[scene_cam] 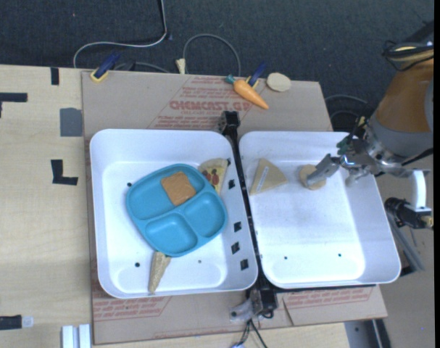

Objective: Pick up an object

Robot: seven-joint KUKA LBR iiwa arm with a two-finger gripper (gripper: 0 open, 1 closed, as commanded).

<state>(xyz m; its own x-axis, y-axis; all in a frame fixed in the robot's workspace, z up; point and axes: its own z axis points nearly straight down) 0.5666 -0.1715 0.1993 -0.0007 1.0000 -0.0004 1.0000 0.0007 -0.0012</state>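
Observation:
My gripper (pixel 335 174) hangs low over the back of the right bin (pixel 364 267), reaching in from the right, and it looks open. One finger (pixel 322 170) lies over a small tan round piece (pixel 309 174) on the bin floor, which sits at that fingertip rather than between the two. Just left of it lies a pale wedge-shaped slice (pixel 267 176). Nothing is gripped.
The left bin (pixel 107 194) holds a blue divided plate (pixel 183 216) with a brown toast square (pixel 178 188), a pizza slice (pixel 215 172) and a cone (pixel 158 270). A carrot (pixel 249 93) and a beige disc (pixel 279 83) lie on the cardboard behind the bins.

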